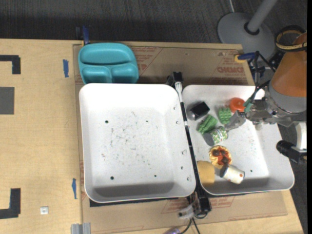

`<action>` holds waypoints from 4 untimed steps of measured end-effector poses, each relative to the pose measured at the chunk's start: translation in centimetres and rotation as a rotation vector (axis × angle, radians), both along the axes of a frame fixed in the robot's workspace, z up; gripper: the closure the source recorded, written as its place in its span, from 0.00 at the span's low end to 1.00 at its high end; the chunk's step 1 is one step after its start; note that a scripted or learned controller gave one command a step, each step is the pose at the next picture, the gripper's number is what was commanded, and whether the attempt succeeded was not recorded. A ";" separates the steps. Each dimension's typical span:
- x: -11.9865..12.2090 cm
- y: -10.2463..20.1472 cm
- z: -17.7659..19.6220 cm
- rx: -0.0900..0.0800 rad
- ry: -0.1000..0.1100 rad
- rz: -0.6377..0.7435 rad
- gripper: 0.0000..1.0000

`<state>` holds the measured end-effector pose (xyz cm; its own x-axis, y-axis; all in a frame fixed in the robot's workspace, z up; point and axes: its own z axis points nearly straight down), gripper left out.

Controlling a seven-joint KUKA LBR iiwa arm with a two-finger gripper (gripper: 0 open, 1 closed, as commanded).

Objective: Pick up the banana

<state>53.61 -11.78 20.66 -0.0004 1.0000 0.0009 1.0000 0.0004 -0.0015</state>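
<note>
The banana [205, 172] looks like the dull yellow piece lying in the right bin [273, 177], at its front left corner beside the divider. My gripper [233, 123] reaches in from the right and hangs over the middle of that bin, above a cluster of small objects. It is well behind and to the right of the banana, with nothing visibly held.
The right bin also holds a black block [199, 109], green pieces [207, 124], an orange item [237, 104], a yellow-and-red object [220, 154] and a white cylinder [234, 174]. The left bin [131, 140] adjoins it. A teal tray [107, 62] stands behind the left bin.
</note>
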 end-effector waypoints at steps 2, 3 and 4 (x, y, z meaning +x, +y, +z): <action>-5.6 2.2 -12.1 -0.001 -0.004 0.150 0.00; 3.9 7.6 -2.2 -0.001 -0.003 0.146 0.00; -4.9 17.0 -0.6 0.000 0.001 0.166 0.00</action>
